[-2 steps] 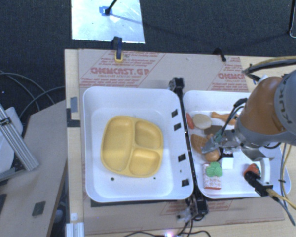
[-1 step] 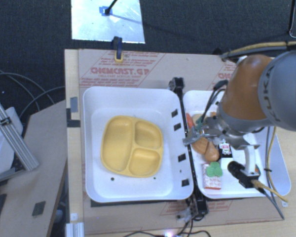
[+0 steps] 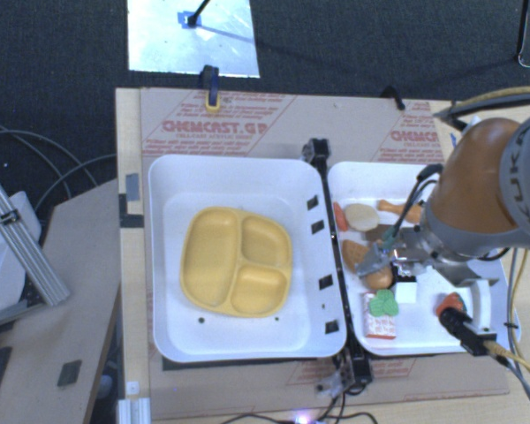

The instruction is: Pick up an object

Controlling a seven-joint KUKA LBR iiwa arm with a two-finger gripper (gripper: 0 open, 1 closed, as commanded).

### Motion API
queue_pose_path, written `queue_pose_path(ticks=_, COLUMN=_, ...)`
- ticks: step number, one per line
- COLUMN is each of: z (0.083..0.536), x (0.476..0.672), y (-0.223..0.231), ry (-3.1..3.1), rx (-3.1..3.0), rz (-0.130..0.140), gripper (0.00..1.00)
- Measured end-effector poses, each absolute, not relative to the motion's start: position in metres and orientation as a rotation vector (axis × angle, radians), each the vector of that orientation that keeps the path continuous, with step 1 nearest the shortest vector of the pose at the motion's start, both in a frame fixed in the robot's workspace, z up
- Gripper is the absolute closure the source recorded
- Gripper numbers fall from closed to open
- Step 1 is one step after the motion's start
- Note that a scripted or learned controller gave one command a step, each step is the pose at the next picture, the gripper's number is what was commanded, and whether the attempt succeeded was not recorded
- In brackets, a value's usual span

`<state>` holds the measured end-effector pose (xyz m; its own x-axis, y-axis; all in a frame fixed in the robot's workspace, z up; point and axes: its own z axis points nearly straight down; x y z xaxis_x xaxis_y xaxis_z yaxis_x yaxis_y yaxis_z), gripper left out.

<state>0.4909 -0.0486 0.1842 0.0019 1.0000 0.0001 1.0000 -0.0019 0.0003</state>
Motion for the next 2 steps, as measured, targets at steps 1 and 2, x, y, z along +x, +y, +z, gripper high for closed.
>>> queue_pose_path(ticks=1, z=0.184, x=0.487, y=-0.039, ry=2.225, rx=2.217, rz=0.002, gripper=0.0)
queue_pose_path(ticks=2, z=0.195, x=0.489, y=-0.039, ry=2.225, rx=2.213, rz=0.006, gripper=1.0)
